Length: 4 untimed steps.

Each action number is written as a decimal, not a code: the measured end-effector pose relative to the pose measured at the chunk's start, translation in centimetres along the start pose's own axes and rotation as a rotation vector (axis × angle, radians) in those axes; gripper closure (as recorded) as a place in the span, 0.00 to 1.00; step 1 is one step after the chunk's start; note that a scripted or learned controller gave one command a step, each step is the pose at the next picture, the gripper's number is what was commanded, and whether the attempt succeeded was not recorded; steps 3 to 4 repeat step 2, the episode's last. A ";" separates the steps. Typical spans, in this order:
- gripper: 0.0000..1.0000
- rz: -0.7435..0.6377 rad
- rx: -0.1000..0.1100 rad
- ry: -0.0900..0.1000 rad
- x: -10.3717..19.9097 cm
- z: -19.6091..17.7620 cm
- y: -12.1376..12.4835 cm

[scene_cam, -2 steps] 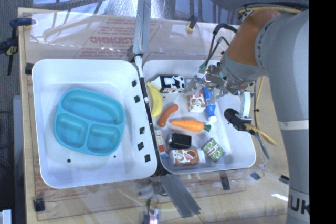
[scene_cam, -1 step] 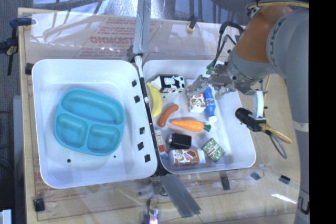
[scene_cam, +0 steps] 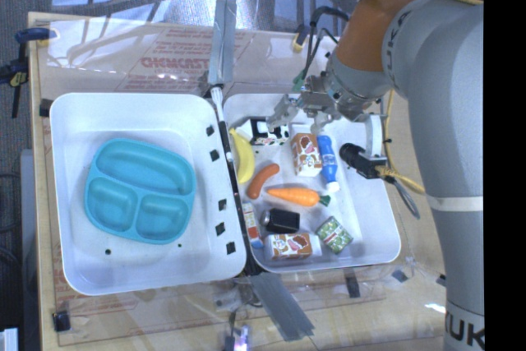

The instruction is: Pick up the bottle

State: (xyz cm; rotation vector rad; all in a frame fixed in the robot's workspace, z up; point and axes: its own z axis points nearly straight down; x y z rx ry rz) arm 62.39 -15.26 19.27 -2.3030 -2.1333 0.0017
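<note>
White plastic formed both shallow bins on the bench. The left bin (scene_cam: 74,259) held a turquoise divided tray (scene_cam: 140,191), lying flat near its centre. The right bin (scene_cam: 382,238) held the clutter: a banana (scene_cam: 242,156) against its left wall, a sausage (scene_cam: 262,179) just beside the banana, a carrot (scene_cam: 293,196) lying crosswise in the middle, a small black box (scene_cam: 282,219) below the carrot, a red-and-white carton (scene_cam: 290,245) near the front wall, and a green carton (scene_cam: 334,234) to its right. A second red-and-white carton (scene_cam: 305,154) stood toward the back, and the bottle (scene_cam: 328,158), white with a blue label, lay just beside that carton's right edge, its length running front to back.

My arm (scene_cam: 427,53), grey with an orange band, reached in from the right over the rear of the right bin. My gripper (scene_cam: 308,113) hovered above the back part of that bin, over the upper ends of the carton and the bottle. Whether my fingers were spread or closed I cannot tell from this view; nothing was visibly between them. The bottle rested on the bin floor.
</note>
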 end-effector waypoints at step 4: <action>0.00 -0.071 -0.001 -0.002 -5.5 -1.8 -4.6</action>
